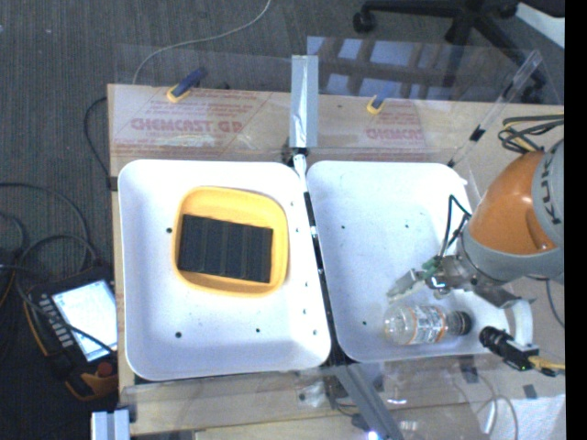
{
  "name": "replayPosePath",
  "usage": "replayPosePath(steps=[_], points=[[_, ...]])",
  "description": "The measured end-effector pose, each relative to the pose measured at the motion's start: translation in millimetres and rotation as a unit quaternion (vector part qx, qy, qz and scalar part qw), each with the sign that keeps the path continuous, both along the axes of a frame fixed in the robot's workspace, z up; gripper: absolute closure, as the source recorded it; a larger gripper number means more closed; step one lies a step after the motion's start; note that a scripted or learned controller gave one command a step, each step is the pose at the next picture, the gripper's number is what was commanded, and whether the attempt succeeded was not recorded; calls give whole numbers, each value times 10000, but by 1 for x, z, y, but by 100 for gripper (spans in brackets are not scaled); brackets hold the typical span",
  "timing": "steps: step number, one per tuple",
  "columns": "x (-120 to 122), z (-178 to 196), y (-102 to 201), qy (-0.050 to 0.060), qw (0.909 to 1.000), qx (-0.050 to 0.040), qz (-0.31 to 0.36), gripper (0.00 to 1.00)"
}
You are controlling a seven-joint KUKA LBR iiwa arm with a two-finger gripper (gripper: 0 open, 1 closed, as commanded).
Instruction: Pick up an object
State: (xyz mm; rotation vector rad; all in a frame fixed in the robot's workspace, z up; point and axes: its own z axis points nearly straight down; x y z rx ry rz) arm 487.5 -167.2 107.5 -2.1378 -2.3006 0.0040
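A clear plastic bottle (pixel 424 324) with a dark cap lies on its side near the front right corner of the right bin (pixel 376 218). My gripper (pixel 417 282) hangs just above and behind the bottle, at the end of the grey and orange arm that comes in from the right. Nothing is visibly held by it. In the left bin (pixel 147 328) sits a yellow dish (pixel 197 204) with a flat black ribbed block (pixel 226 248) lying in it.
A narrow ridge (pixel 312 236) where the two bin walls meet separates the bins. Clear acrylic panels and a metal post (pixel 304 99) stand behind the bins. A handheld pendant (pixel 78 314) lies on the floor at the left.
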Motion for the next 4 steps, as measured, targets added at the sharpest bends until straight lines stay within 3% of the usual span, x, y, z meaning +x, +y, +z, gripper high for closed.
replayPosePath(steps=[1,2,3,4], points=[[11,-15,6,-61,9880,-27,1542,0],[-2,61,-18,-10,10000,-6,61,0],[14,106,11,-11,9999,-3,128,0],[-3,103,-31,-14,9987,-5,-515,0]])
